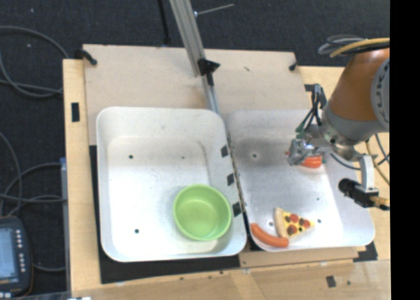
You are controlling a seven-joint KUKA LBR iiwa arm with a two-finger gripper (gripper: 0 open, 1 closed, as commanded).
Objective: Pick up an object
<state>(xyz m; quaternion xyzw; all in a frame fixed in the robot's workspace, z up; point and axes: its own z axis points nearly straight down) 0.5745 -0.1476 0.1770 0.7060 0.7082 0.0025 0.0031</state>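
1. Where the right bin meets its near rim, a toy pizza slice and a red sausage lie side by side.
2. A green bowl sits in the left bin.
3. Farther back, the gripper hangs over a small orange-red object; its grasp cannot be told.

We note matt white plastic bins, speckled. Green bowl near the left bin's front right corner: smooth plastic, slight sheen. Bench looks matt, board-like. Slanted rail looks like brushed metal.
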